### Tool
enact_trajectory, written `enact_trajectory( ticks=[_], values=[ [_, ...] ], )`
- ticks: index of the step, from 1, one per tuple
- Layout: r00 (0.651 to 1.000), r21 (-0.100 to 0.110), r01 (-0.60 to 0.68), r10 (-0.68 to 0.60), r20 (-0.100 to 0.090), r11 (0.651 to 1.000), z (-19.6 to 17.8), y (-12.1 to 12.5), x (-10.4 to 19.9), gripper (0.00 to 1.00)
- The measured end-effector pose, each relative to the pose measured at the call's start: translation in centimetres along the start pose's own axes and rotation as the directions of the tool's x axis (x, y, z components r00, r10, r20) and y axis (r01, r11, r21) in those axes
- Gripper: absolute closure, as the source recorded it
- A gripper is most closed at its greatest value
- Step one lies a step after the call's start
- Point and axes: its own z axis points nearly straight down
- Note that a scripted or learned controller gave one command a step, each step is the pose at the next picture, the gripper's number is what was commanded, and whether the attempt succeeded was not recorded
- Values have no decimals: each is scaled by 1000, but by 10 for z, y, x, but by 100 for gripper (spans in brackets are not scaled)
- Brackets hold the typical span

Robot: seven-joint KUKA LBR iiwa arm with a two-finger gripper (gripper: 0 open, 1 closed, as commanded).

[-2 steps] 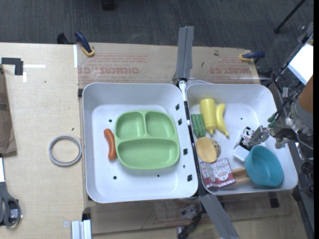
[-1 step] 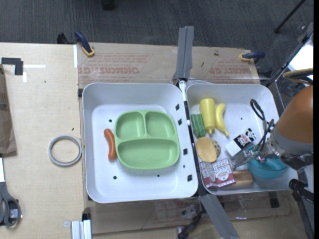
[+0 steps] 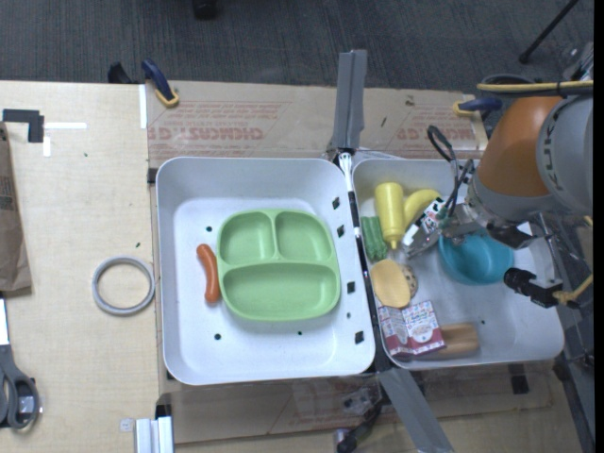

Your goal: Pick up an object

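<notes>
The right bin (image 3: 533,340) holds a yellow bottle (image 3: 389,211), a banana (image 3: 423,200), a green item (image 3: 372,238), a tan round piece (image 3: 391,283), a red-and-white packet (image 3: 416,327), a wooden cylinder (image 3: 460,340) and a blue cup (image 3: 478,259). My gripper (image 3: 422,235) hangs low in this bin, between the yellow bottle and the blue cup, just below the banana. Nothing is visibly held in it. In the left bin (image 3: 175,291) lie a green divided plate (image 3: 279,266) and an orange sausage-shaped toy (image 3: 209,273).
The grey arm with its orange band (image 3: 524,149) covers the right bin's far right corner. On the bench to the left lie a tape ring (image 3: 124,284), scissors (image 3: 16,396) and a brown bag (image 3: 11,225). A blue clamp (image 3: 160,82) sits behind the left bin.
</notes>
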Motion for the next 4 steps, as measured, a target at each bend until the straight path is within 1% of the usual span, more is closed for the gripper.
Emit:
enact_trajectory(
  ticks=[1, 2, 3, 4],
  values=[
    [924, 1, -383, 383, 2, 924, -100, 57, 57, 0],
    [965, 2, -263, 263, 1, 965, -66, 56, 19, 0],
    [981, -26, -194, 194, 4, 981, -19, 49, 17, 0],
    [988, -25, -151, 151, 6, 988, -13, 88, 18, 0]
  ],
)
